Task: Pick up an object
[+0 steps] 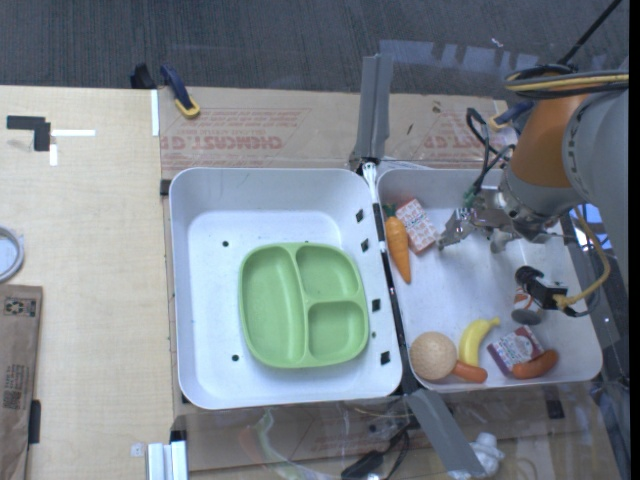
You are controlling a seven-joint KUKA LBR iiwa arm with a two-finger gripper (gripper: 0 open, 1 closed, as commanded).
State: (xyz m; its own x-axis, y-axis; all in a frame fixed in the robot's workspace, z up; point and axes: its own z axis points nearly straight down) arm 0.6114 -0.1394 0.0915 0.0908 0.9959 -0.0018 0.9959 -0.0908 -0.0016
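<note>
The right bin [590, 368] holds several objects. An orange carrot [399, 249] lies along its left wall, with a small red-and-white carton [416, 224] beside it. Along the front are a tan ball [433, 355], a yellow banana [476, 339], a small orange sausage [469, 373] and a red-and-white packet [516, 348] with a red sausage [537, 366]. My gripper [472, 236] hangs over the back of this bin, just right of the carton. Its fingers stand apart and nothing is between them.
The left bin [190, 268] holds a green divided plate [303, 305]. A small dark and orange item [530, 299] lies near the right bin's right wall, under the arm's cables. A grey divider post [372, 108] rises between the bins at the back.
</note>
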